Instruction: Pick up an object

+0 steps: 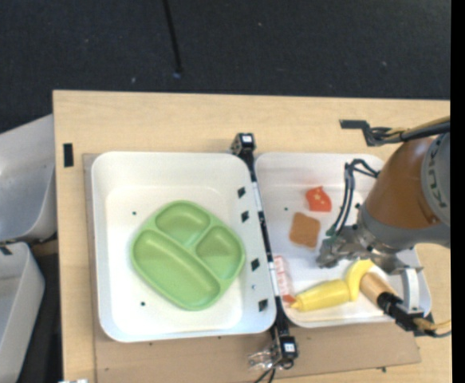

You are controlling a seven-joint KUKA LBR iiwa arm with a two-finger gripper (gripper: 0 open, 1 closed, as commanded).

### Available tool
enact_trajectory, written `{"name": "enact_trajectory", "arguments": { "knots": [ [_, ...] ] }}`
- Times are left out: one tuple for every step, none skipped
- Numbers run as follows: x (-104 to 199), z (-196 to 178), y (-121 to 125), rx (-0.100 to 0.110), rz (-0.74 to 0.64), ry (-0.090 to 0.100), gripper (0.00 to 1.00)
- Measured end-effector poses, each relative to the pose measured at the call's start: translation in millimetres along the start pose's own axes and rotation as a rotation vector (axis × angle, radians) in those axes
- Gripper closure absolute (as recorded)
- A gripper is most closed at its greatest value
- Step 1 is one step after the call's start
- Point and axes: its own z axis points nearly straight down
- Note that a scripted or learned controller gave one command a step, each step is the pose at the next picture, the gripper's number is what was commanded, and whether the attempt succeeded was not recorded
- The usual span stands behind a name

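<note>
The right bin (296, 170) holds a small red piece (318, 199), a flat brown square (304, 230) and a yellow banana-shaped toy (328, 295) near its front wall. My gripper (333, 254) hangs low over this bin, just right of the brown square and above the yellow toy's far end. The arm's orange band (399, 190) rises behind it and hides the bin's right part. I see nothing clearly held.
A green divided plate (187, 254) lies in the left bin (112, 214). A small pink and white packet (281, 276) rests against the right bin's left wall. Black clips (243, 143) join the bins. Cables (352, 174) trail beside the wrist.
</note>
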Motion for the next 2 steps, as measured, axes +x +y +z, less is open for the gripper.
{"name": "enact_trajectory", "arguments": {
  "knots": [
    [-3.5,-43.4,-1.0,-0.003,-0.002,-0.001,1.00],
    [-2.4,-87.6,-3.6,-0.004,-0.012,-0.001,1.00]
  ]
}}
